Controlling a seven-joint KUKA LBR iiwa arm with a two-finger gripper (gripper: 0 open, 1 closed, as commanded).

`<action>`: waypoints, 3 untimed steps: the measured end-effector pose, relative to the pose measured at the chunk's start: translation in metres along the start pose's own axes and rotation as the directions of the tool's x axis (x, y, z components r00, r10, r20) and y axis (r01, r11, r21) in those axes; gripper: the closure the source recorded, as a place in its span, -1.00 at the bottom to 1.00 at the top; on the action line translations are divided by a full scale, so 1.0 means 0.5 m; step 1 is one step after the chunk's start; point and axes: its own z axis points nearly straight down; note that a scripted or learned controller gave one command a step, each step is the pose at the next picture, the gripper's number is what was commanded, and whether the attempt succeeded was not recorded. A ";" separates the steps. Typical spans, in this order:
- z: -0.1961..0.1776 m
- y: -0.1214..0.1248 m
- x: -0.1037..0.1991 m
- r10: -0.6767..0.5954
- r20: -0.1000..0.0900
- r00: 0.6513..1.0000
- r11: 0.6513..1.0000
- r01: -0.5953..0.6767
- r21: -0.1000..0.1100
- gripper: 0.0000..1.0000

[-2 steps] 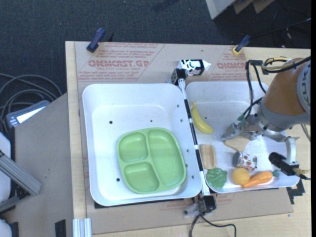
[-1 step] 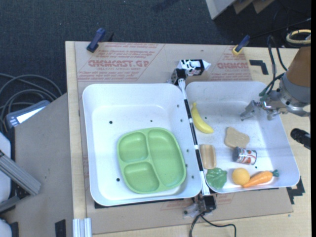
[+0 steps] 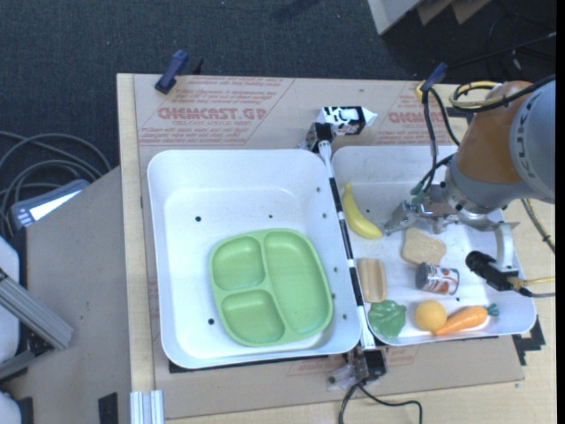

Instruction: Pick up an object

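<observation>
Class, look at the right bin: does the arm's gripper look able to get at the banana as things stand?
Probably yes. The banana lies bare along the right bin's left wall, nothing on top, and the gripper hovers just beside it.

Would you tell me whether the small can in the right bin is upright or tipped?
Tipped: the can lies on its side, its label facing up, beside the orange.

The grey arm with its orange band [image 3: 508, 153] is cut off by the right edge. It hides part of the right white bin's far wall [image 3: 388, 155]. Gripper [image 3: 422, 212] finger spacing is indiscernible.
</observation>
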 end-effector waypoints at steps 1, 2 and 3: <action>0.003 -0.096 0.003 0.002 0.001 1.000 1.000 -0.002 -0.001 -1.00; -0.146 -0.091 -0.092 0.003 0.004 1.000 1.000 -0.003 -0.005 -1.00; -0.081 -0.115 0.010 0.001 0.000 1.000 1.000 -0.001 0.000 -1.00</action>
